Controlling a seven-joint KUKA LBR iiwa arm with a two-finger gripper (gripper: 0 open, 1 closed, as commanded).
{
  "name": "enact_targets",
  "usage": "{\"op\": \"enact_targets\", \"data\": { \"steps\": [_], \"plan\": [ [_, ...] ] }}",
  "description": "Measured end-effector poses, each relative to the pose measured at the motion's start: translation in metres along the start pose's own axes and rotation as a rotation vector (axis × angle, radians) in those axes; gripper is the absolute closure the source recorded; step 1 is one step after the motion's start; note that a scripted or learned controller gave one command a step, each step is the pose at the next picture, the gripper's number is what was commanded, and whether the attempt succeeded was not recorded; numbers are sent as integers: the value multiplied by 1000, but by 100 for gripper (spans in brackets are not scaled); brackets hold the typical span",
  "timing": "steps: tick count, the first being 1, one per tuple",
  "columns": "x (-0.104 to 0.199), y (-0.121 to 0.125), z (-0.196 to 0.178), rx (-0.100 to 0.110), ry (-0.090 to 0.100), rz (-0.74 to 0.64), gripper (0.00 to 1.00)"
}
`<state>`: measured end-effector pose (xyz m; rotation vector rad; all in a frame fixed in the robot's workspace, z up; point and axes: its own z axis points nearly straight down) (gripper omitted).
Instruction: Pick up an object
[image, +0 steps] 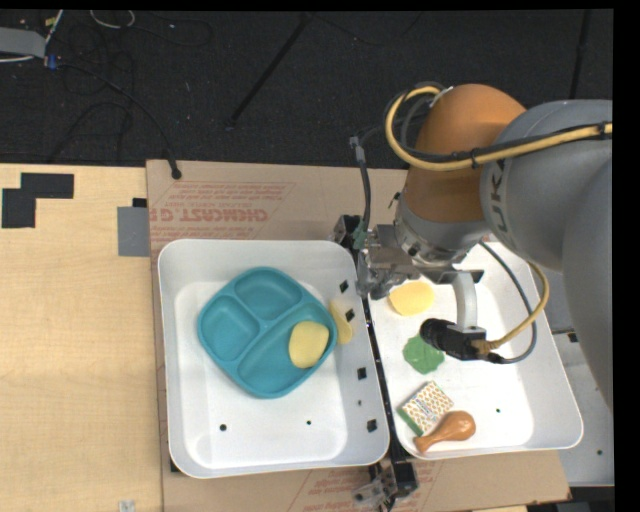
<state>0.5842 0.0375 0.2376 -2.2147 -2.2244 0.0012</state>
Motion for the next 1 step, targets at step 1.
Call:
{"op": "enact_targets", "data": {
  "steps": [1],
  "plan": [
    [46, 16, 15, 1, -1, 0, 100]
  ]
}}
